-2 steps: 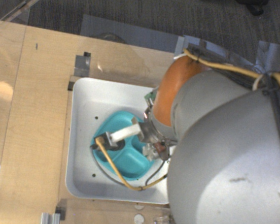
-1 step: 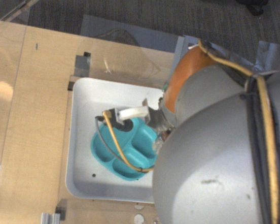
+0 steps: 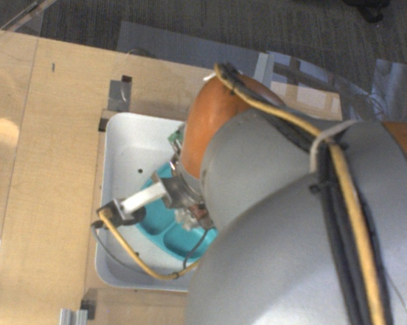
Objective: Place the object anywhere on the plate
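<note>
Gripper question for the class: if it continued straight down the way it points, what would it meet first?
Most likely the teal plate in the white bin, directly beneath the gripper; depth is unclear.

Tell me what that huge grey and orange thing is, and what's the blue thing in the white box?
That big grey shape is a robot arm, with an orange band near its wrist. It looks huge because the camera hangs above the bench, close to it. The arm reaches down into a shallow white bin standing on a wooden bench. The blue thing is a plate with sections, lying in the bin. The robot's hand, called a gripper, sits just above the plate, with cables looping beside it. I can't tell whether it holds anything, because the arm hides it.
</note>
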You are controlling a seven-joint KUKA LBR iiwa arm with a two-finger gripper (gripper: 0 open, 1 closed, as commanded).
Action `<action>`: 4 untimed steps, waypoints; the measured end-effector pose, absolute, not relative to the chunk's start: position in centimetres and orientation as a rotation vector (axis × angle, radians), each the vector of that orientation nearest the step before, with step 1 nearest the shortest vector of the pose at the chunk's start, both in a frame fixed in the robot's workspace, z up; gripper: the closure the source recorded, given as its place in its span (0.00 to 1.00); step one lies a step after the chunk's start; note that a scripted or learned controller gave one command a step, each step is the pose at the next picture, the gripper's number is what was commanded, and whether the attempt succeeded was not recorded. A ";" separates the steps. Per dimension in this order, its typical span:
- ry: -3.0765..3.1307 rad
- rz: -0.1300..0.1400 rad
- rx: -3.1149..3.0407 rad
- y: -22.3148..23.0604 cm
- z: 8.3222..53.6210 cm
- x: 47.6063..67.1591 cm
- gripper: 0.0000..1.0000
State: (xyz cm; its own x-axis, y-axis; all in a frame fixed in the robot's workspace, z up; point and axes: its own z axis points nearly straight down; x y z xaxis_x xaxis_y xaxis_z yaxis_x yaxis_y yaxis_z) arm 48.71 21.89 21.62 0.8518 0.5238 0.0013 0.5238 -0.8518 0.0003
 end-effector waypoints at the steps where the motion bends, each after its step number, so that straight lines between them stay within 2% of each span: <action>1: -0.625 -0.010 -3.080 10.7 27.5 49.7 1.00; 2: -0.983 0.001 -2.984 9.5 18.3 52.8 1.00; 3: -1.179 -0.004 -2.912 12.1 20.3 58.4 1.00; 4: -1.178 -0.004 -2.912 12.1 20.3 58.4 0.00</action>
